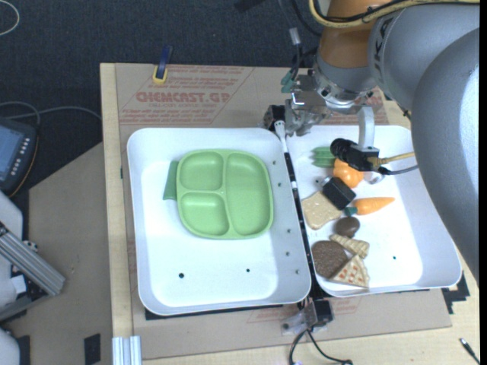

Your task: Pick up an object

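The green divided plate (pixel 225 194) lay flat in the left bin (pixel 152 226), and everything else sat to its right, past the wall where the two bins met. Nearest the camera in the right bin (pixel 426 257), a pizza-slice toy (pixel 352 271) touched a dark brown cookie (pixel 329 256), with a cracker (pixel 354 245) and a small brown lump (pixel 347 226) just beyond them. Farther back lay a slice of bread (pixel 319 210), closest to the plate, beside a black block (pixel 338 193) and an orange carrot (pixel 371 204). Beyond those sat an orange piece (pixel 347 175) and a green piece (pixel 323 157). The gripper (pixel 298 120) hung farthest back, above the bins' shared far corner, apart from the toys; whether it was clenched or released could not be told.
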